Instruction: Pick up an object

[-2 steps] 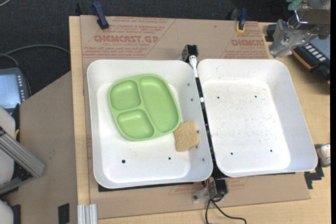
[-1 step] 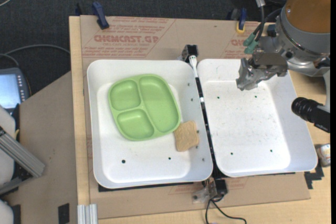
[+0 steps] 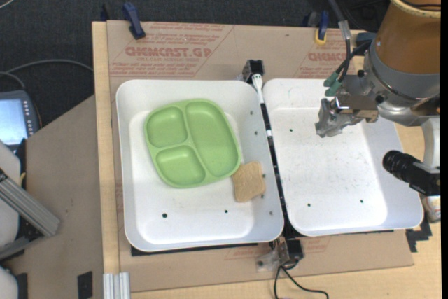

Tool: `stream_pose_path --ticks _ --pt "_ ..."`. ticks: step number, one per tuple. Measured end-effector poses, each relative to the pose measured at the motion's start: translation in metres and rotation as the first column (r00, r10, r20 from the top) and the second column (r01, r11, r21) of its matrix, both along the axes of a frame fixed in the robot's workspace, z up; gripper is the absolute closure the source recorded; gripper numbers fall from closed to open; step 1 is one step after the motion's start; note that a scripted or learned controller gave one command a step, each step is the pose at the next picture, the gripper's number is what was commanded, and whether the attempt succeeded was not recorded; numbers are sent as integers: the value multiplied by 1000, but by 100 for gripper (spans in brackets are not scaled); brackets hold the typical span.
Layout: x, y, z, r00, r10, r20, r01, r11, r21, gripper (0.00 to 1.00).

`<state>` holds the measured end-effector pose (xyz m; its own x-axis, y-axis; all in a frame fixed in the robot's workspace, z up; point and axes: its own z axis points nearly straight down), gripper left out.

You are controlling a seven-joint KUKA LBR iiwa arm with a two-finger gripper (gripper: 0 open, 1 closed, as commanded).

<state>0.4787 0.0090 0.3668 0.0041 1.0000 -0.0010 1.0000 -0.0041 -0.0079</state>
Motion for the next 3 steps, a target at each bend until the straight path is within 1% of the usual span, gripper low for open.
stream_pose_path --ticks 1,2,3 --pt "0 68 -56 1000 10 1 -10 1000 2 100" --pt "2 52 44 1000 4 20 -4 1000 3 100" --pt "1 66 64 1000 6 12 -6 1000 1 100"
